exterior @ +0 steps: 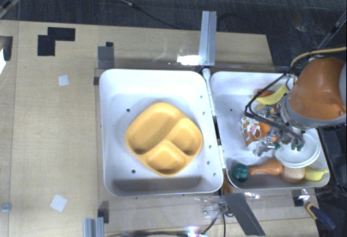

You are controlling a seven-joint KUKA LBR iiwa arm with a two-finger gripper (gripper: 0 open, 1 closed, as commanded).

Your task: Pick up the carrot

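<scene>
Overhead, at a slant:
Bench: pale wood (65, 138), with two shallow white bins side by side and a grey post (209, 35) rising behind the seam between them.
Left bin: its bare wall (116, 122) frames a yellow divided plate (164, 137) of three wells, lying near the middle and tilted on the diagonal.
Right bin: its bare floor (230, 106) is crowded toward the right and front with small things.
Arm: it reaches in from the right over the right bin, its orange band (321, 89) bulking large above the wrist, the wrist pointing steeply down toward the bin's right half, black and yellow cables looping off its left side.
Gripper: the metal parts (274, 141) sit low over the clutter, just beside the packet and the white dish; whether the fingers are apart or closed I cannot tell, and nothing is seen between them.
Carrot: orange with a dark green top (260, 170), lying flat along the front wall of the right bin, green end to the left, just below the gripper and apart from it.
Packet: orange and white, crumpled (252, 130), left of the gripper.
Dish: round, white (300, 155), right of the gripper, partly under the wrist.
Banana: yellow (269, 97), behind the gripper, partly hidden by cables.
Yellow piece: small (316, 175), in the front right corner.
</scene>
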